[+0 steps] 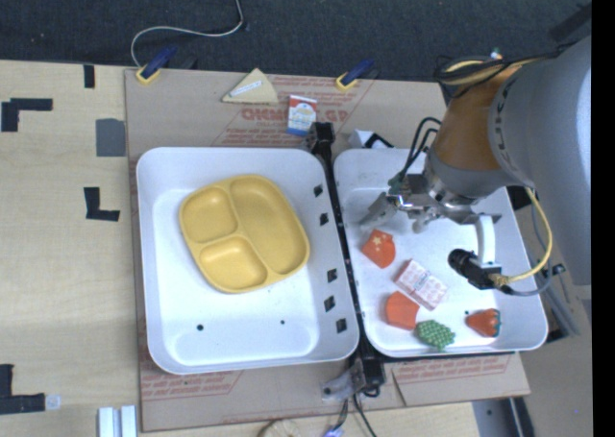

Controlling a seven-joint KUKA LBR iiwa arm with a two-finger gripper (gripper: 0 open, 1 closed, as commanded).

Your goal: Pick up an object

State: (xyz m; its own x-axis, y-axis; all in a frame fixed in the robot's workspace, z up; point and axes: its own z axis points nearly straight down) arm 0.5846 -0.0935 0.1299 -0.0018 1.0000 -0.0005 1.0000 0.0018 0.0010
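Observation:
My gripper (397, 219) hangs over the upper left part of the right bin (514, 334), its fingers spread open with nothing between them. Just below it lies an orange-red piece (379, 249), apart from the fingertips. Further toward the front of this bin are a pink-and-white packet (421, 283), an orange block (402, 310), a green knobbly thing (434, 333) and a red thing (483, 322).
The left bin (163, 329) holds a yellow divided plate (243, 231). Behind the bins, on the cardboard, stand a small red-and-white carton (302, 115) and a pale wedge (252, 87). The black divider (334, 233) runs between the two bins.

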